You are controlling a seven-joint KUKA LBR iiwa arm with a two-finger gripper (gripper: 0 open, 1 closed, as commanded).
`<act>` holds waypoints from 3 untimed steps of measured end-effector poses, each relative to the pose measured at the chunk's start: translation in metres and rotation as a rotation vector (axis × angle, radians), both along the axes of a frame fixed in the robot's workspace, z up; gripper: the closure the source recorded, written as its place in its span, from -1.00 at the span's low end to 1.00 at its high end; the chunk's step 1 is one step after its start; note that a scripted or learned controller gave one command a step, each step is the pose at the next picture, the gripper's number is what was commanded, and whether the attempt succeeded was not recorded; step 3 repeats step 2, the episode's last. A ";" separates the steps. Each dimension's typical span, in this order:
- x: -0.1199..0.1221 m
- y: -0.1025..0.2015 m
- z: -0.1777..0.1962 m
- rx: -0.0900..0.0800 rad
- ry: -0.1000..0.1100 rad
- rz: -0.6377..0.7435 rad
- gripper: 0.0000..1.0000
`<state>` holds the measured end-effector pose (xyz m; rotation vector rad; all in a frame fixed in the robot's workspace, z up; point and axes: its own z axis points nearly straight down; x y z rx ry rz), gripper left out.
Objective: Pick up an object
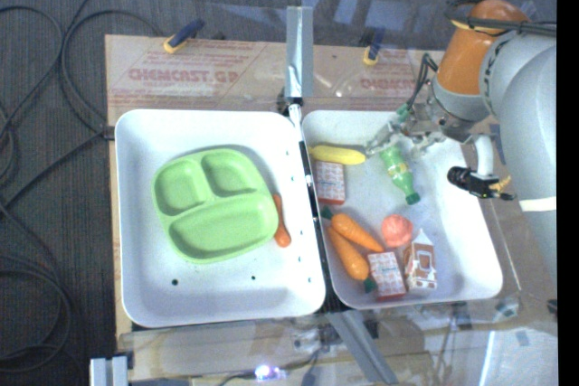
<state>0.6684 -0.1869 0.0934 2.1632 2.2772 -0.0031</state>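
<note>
My gripper [403,133] hangs at the back of the right bin [470,221], below the orange wrist band. Its fingers look spread, so it is open and holds nothing. Just below it lies a green bottle [398,169], its upper end close under the fingertips. A yellow banana [337,155] lies to the gripper's left. Nearer the front are a small carton [331,182], two orange carrots [355,231] [349,258], a pink ball [396,229] and two more cartons [386,274] [421,262].
The left bin [145,285] holds a green divided tray [217,203] and a carrot [281,223] beside it. A metal post [295,59] stands behind the wall between the bins. The arm's grey body [534,131] covers the right bin's far right side.
</note>
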 end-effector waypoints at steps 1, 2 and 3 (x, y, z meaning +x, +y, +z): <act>0.000 0.000 0.009 -0.004 0.002 0.001 1.00; 0.000 0.050 0.124 -0.002 0.000 0.111 1.00; 0.000 0.050 0.124 -0.002 0.000 0.111 1.00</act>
